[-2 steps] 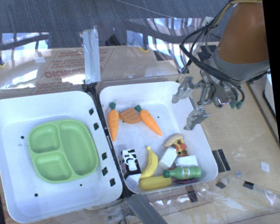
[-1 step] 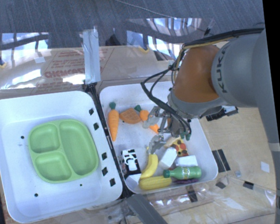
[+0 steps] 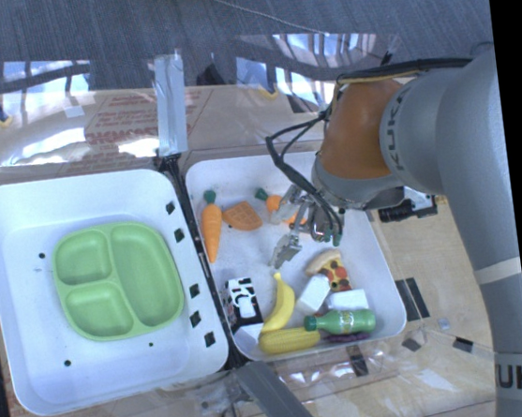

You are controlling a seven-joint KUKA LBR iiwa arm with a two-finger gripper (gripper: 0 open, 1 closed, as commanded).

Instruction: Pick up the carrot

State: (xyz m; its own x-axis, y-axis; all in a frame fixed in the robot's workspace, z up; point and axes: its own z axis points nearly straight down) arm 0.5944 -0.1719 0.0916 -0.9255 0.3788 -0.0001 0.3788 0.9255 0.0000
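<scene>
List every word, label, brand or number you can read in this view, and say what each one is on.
"KU": white letters on the grey arm, cut off by the frame.
Red print on the cardboard sheet behind the bins: too blurred to read.
Green bottle label: too small to read.
Black-and-white card: no legible text.

The wooden worktop (image 3: 431, 361) carries two shallow white bins set side by side, their inner walls touching. The left bin (image 3: 14, 309) sits toward the worktop's left end, the right bin (image 3: 387, 277) beside it. Crinkled reflective sheeting (image 3: 26, 137) lies along the far edge.
</scene>
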